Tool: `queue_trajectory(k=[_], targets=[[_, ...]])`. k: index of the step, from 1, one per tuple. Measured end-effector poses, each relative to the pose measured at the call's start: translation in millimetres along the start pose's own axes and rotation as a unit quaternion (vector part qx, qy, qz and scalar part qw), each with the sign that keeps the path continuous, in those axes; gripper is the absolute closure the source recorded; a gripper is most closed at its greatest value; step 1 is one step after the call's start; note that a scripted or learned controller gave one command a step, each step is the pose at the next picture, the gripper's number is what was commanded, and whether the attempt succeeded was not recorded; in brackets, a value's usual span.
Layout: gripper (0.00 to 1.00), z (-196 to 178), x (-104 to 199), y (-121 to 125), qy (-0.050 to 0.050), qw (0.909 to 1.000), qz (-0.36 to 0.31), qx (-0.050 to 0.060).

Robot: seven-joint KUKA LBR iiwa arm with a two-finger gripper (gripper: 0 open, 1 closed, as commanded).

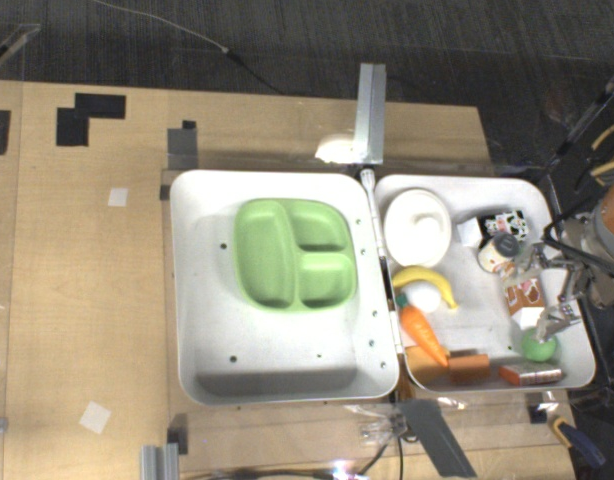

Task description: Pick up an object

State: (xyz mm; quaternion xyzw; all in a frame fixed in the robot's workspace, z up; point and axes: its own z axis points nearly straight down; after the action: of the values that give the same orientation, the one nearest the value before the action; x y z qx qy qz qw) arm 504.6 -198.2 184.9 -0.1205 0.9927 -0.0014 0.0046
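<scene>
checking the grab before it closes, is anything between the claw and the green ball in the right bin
Nothing visible does. The claw hangs right over the green ball near the right bin's front corner. Closest neighbours sit beside it, not in between: a brown packet behind and a red tube in front.

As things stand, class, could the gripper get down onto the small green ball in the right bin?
Probably yes. The gripper hangs just above the green ball, with nothing lying over it, though the bin's wall and a red stick sit close by.
</scene>
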Motion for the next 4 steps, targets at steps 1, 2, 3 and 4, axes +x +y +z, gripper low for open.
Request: queue_trajectory(k=[1,2,3,4], targets=[[0.0,86.9,5.7,-6.0,-0.001,0.9999,-0.012,0.001],[0.0,93.0,7.3,-6.0,-0.003,1.0,-0.003,0.002],[0.0,93.3,7.3,-4.4,-0.003,0.9991,0.042,0.001],[0.0,93.5,8.3,-2.9,-0.004,0.9964,0.085,0.0]])
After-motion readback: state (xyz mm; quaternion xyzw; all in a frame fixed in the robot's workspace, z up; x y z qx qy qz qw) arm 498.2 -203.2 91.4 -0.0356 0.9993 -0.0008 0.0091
